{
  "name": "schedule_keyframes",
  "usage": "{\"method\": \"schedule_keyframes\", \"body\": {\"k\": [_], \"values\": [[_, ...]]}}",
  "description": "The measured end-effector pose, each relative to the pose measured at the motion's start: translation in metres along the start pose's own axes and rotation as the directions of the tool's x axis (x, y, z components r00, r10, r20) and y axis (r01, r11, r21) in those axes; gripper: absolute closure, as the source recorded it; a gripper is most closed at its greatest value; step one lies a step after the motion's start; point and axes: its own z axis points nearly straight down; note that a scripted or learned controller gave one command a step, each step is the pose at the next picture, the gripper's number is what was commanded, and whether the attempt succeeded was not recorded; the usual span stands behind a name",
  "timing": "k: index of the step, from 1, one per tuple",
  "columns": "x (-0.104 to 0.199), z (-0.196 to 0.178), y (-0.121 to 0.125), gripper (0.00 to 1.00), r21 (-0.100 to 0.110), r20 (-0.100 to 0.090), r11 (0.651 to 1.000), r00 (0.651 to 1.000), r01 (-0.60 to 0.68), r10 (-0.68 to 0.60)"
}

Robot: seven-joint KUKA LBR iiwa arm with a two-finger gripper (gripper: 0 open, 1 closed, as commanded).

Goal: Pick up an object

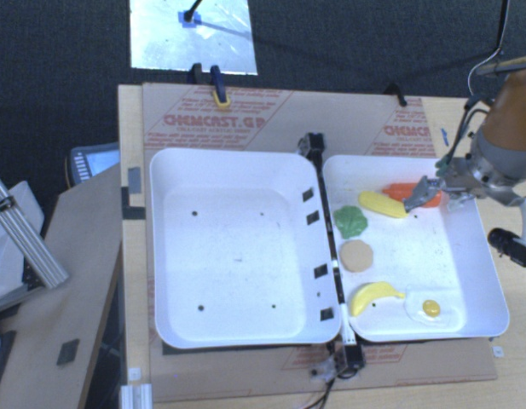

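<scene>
The right bin [467, 254] holds several toy foods. An orange carrot-like piece [398, 191] lies near its far edge, with a yellow oblong piece [382, 204] just in front of it. Toward the divider are a green broccoli-like piece [351, 221] and a tan disc [357, 256]. A yellow banana [373, 296] and a fried egg [430, 308] lie near the front. My gripper [423, 193] reaches in from the right, low over the right end of the orange piece. Whether it touches the piece is unclear.
The left bin [237, 254] sits beside the right one, with black clips along the divider [322, 228]. Both bins rest on a cardboard sheet [245, 122]. A silver square plate [193, 24] lies beyond the bench.
</scene>
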Motion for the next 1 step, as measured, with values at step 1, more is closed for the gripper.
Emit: {"method": "schedule_keyframes", "body": {"k": [1], "values": [[-0.0119, -0.2207, 0.0253, 0.0, -0.013, 0.005, 1.0, 1.0, 0.003, -0.003]]}}
